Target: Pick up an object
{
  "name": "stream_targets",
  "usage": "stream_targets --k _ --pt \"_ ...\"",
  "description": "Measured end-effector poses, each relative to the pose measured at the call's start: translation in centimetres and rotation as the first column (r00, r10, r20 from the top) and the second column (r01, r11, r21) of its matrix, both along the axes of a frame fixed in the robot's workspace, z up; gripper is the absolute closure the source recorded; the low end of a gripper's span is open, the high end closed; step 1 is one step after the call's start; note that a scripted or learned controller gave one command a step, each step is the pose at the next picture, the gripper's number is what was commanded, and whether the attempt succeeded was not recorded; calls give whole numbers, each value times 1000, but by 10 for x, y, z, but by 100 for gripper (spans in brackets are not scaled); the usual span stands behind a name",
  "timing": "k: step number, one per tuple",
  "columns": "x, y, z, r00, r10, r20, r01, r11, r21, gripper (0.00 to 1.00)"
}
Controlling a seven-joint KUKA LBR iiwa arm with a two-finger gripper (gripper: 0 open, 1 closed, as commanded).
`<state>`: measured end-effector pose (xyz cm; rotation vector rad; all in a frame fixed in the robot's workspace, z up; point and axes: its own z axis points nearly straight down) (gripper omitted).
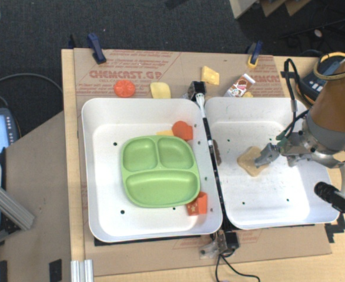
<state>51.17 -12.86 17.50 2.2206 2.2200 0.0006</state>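
The tan block lay in the right bin, a little left of its middle, flat on the white floor. Its long axis ran on a slant — lower left end toward the divider between the bins, upper right end toward the arm. Right there at that upper right end sat the gripper, its grey fingers reaching in from the right and meeting the block's edge; touching or just beside it, the slanted view couldn't settle which. Whether the fingers stood apart or together could not be told either, since they blurred into one grey shape. The block rested on the bin floor, not lifted.

Behind the gripper the arm filled the right side, orange band above grey wrist.

Over in the left bin a green divided plate took the centre — an orange ball near its upper right corner, an orange block at its lower right.

Beyond the bins, on the cardboard, sat an orange disc, a yellow piece, a yellow wedge and a small red-and-white packet.
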Motion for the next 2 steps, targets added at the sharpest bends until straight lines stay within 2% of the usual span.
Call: stream_targets --k 1,2 --pt "39 32 -93 1000 3 2 -3 1000 -2 0" --pt "41 28 -75 1000 -1 11 1 1000 -5 100"
